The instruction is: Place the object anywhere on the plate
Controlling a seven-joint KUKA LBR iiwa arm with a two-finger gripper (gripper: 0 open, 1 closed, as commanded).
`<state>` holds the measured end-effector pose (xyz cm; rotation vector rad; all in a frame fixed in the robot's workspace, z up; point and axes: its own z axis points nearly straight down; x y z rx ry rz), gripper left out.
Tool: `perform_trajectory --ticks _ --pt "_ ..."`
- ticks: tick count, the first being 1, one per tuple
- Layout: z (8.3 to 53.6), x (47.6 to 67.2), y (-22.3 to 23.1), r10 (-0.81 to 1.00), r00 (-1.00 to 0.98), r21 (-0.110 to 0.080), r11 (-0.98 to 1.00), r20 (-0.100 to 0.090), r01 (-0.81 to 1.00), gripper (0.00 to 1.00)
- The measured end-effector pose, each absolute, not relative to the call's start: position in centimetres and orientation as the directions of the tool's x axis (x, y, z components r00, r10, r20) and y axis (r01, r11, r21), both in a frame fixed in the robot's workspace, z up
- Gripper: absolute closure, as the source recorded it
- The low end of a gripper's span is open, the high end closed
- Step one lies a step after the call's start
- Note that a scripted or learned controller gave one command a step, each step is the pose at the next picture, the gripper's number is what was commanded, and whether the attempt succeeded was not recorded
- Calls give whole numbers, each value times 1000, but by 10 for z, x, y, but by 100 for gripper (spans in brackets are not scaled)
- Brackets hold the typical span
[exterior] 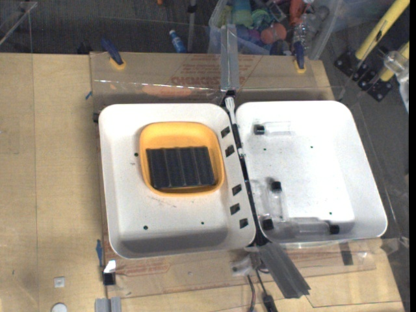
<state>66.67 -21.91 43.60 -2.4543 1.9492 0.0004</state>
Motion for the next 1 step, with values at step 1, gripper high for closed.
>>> perform_trajectory --ticks 1 --pt "436 667 -217 -964 264 -4 -264 -4 -964 100"
